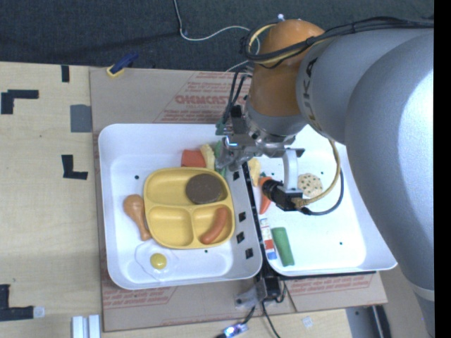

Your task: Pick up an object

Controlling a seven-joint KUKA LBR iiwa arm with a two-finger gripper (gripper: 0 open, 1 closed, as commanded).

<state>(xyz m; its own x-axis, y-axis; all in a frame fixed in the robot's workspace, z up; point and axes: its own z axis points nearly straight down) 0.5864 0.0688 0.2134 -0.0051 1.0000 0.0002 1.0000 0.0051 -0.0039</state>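
Observation:
My gripper [227, 153] hangs low over the back of the wall shared by the two bins, under the orange band of the arm. Just beside it in the left bin [116, 153] lie a red-orange piece [192, 158] and a pale yellow piece [208, 153]. A yellow divided plate [169, 220] carries a brown patty [204, 187] and a sausage [218, 225]. Left of the plate lies a drumstick [136, 212], and in front of it a fried egg [158, 261]. The right bin [338, 245] holds a cookie [309, 183], a carrot [265, 196] and a green block [282, 245].
The arm's bulk covers the back and right side of the right bin. A black cable loops from the wrist over that bin near the cookie. Cardboard lies under both bins, and a white cable runs across the dark surface behind.

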